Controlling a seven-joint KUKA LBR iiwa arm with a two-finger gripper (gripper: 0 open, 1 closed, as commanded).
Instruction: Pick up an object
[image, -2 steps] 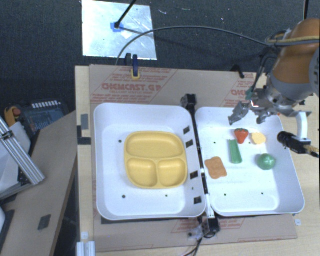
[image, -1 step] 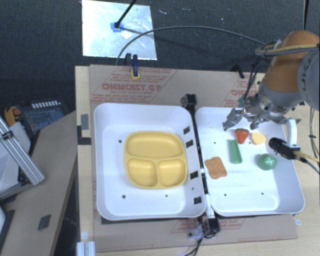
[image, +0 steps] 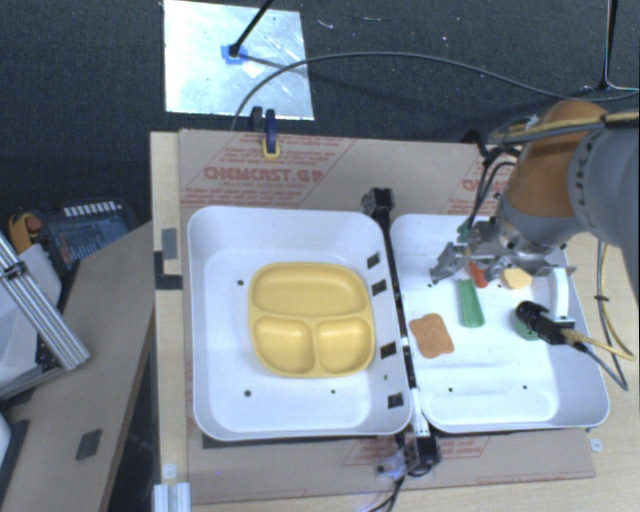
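The hand (image: 466, 260) hangs low just beyond the green block (image: 470, 303), which lies flat in its bin (image: 500, 385). Nothing looks lifted yet. Whether the hand is apart or together, I cannot tell.

Left bin (image: 215, 330): yellow divided tray (image: 310, 318) in middle. Right bin (image: 500, 390): green block (image: 470, 302) upright in view, tan flat piece (image: 432, 335) just beside it, lower left. Small red thing (image: 480, 274) and pale yellow piece (image: 516, 277) near top of green block. Gripper (image: 452, 262) low over right bin's upper part, beside red thing. Arm (image: 560, 180) enters from right.
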